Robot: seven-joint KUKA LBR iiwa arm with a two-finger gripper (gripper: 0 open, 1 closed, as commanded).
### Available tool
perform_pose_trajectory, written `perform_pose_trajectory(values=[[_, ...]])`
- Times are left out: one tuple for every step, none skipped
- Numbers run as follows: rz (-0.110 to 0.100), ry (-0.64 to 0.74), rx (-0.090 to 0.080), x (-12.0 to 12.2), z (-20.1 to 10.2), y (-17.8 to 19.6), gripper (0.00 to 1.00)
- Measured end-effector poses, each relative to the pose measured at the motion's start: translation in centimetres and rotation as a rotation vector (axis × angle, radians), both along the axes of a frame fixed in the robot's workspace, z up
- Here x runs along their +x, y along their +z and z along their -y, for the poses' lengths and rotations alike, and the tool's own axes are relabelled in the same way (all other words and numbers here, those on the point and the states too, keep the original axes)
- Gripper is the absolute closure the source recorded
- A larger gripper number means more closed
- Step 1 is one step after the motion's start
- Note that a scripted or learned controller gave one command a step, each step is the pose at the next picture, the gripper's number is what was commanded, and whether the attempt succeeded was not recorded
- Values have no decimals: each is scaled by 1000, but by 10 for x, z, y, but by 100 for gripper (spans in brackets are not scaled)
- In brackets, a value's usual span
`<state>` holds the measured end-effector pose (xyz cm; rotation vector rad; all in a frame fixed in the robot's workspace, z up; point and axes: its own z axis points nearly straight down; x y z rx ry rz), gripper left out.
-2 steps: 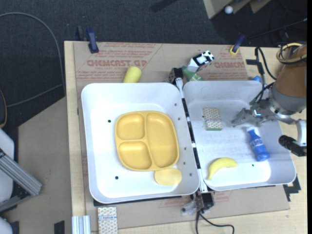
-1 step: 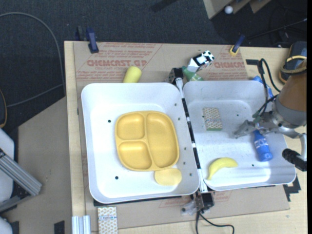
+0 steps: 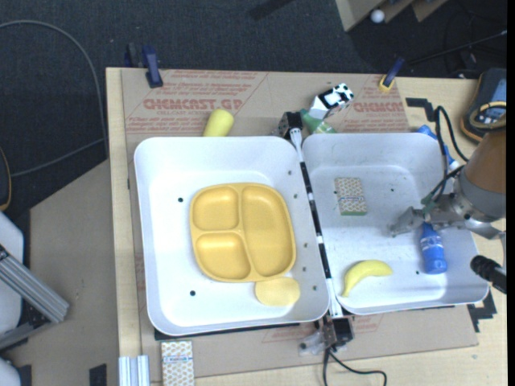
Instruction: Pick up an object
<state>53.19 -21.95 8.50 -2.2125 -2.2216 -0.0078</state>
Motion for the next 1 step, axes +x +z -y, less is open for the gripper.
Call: perform_pose_trajectory(values=[[2,-2,-5,0,2,10,100]])
